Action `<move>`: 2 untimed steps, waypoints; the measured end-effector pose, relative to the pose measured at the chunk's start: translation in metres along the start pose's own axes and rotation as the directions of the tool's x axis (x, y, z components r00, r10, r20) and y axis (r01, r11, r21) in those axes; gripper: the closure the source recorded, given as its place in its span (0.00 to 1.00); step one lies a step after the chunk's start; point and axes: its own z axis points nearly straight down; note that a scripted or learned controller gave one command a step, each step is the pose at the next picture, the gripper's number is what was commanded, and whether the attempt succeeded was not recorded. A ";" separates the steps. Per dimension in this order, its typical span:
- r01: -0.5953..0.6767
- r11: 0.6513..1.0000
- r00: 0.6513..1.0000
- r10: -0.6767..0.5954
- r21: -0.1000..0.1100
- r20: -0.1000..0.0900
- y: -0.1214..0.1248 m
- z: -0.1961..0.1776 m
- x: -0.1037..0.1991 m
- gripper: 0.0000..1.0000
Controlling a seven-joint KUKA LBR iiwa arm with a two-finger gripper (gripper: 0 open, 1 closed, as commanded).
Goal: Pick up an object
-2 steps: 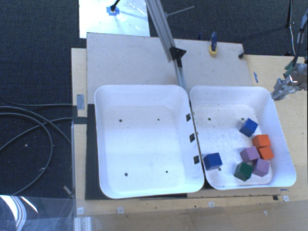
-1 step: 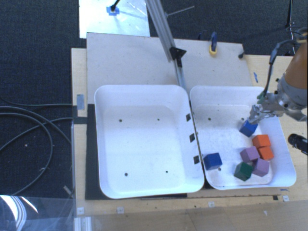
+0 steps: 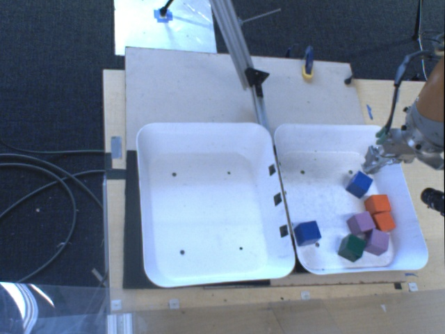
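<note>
The right bin (image 3: 316, 259) holds several small blocks. One blue block (image 3: 359, 184) lies near the bin's right side, a second blue block (image 3: 307, 233) near its left front. Two orange blocks (image 3: 379, 211), two purple blocks (image 3: 361, 223) and a green block (image 3: 352, 247) cluster at the front right. My gripper (image 3: 370, 162) reaches in from the right and hovers just above and to the right of the upper blue block, close to it. Nothing shows between its fingers.
The left bin (image 3: 149, 207) sits beside the right one, with a shared divider between them. A metal pole (image 3: 233, 33) slants across the back of the bench. A yellow clamp (image 3: 306, 69) stands at the back edge. Cables lie on the floor at left.
</note>
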 end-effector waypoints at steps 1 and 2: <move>0.002 1.000 1.000 -0.002 -0.003 0.001 0.001 -0.011 0.000 1.00; -0.004 1.000 1.000 0.004 -0.005 0.001 -0.070 -0.088 0.006 1.00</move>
